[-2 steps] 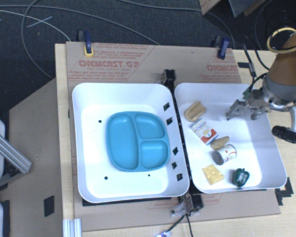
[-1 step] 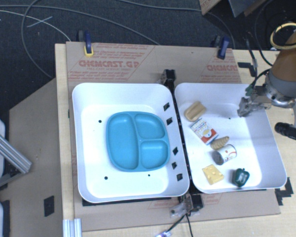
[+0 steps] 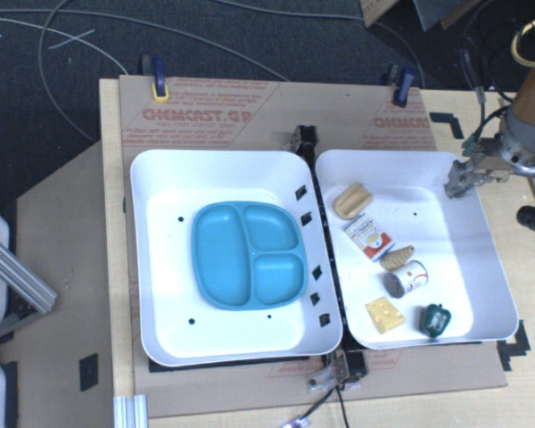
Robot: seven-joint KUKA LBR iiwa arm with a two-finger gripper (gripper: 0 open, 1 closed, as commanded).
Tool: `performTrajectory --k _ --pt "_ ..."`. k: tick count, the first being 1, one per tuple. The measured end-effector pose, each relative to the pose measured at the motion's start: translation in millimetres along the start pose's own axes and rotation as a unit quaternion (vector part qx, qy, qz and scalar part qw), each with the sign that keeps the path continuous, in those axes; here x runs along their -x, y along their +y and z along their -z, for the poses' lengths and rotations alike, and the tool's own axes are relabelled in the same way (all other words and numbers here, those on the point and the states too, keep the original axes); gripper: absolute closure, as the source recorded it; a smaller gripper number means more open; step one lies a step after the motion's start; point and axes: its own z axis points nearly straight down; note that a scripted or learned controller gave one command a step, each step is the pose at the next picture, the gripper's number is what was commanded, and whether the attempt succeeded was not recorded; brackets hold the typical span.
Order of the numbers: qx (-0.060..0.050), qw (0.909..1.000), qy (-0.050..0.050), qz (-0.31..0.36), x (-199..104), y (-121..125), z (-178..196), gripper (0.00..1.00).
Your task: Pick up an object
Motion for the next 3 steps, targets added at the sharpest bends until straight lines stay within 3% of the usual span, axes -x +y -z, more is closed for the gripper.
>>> performTrajectory --k 2,3 --pt "0.001 1.0000 0.000 0.001 -0.9 -1.4 101.5 1.00" --pt "-0.003 1.0000 0.002 0.002 -51.7 -11.8 107.5 1.00"
